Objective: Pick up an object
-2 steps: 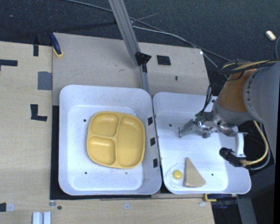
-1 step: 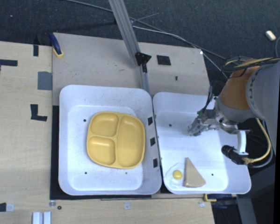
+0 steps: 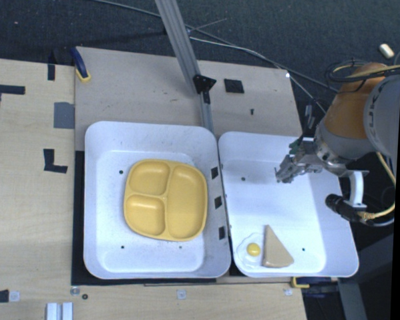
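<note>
Gripper [image 3: 287,172] hanging over the right bin [image 3: 331,216], its fingers dark, small and blurred together.

How wide the fingers are standing is not showing, and I cannot tell whether anything is sitting between them; nothing is visibly held. The arm [image 3: 359,121] is reaching in from the right, its far end running off the frame. A tan wedge [image 3: 275,249] and a yellow ball [image 3: 253,249] are lying just beside each other at that bin's near edge, well apart from the gripper. A yellow tray [image 3: 166,200] with three compartments is resting in the left bin [image 3: 105,184]. A pole [image 3: 182,45] is crossing above, its top cut off.
</note>
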Controlling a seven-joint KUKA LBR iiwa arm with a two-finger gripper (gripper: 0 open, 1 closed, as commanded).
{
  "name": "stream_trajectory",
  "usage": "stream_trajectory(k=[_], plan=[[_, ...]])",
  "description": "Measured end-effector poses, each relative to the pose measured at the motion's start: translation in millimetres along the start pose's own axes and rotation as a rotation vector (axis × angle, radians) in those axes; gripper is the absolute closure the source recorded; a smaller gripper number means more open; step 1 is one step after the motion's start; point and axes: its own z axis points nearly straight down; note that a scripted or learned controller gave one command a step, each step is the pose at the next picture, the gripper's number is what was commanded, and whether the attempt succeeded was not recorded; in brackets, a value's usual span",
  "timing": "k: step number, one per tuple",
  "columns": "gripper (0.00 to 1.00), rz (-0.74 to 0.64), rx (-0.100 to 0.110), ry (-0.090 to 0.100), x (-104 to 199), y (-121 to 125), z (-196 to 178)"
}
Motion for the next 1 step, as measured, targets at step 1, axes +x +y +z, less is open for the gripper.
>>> stream_trajectory(k=[1], plan=[[1.0,0.001,-0.001,-0.001,2.8,0.2,-63.4]])
